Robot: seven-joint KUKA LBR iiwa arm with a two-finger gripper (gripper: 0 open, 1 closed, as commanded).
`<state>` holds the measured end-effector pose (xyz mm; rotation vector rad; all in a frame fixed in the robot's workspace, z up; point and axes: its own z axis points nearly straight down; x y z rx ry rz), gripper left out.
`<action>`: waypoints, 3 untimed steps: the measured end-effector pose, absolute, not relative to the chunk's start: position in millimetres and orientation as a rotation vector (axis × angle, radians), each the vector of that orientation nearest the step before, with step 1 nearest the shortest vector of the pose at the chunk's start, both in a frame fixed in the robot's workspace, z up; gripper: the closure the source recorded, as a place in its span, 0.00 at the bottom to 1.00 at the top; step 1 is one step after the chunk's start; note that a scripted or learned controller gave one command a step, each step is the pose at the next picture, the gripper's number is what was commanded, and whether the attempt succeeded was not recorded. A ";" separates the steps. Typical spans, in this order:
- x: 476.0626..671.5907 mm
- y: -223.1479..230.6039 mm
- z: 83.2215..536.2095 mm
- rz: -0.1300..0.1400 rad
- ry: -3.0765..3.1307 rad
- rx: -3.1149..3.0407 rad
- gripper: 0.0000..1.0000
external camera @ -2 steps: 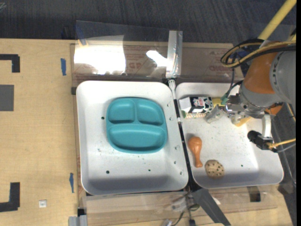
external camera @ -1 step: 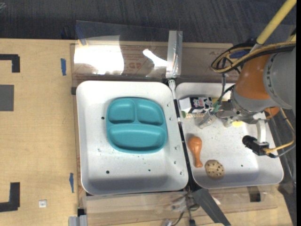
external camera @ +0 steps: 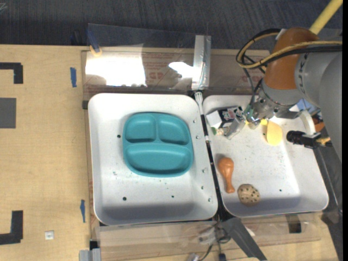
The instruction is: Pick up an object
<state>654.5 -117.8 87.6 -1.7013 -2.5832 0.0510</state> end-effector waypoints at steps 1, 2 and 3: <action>626.5 -184.7 86.0 0.001 -2.406 -2.021 0.00; 613.1 -139.1 86.9 -0.005 -2.470 -1.945 0.00; 654.8 -114.3 85.4 0.036 -2.511 -1.847 0.00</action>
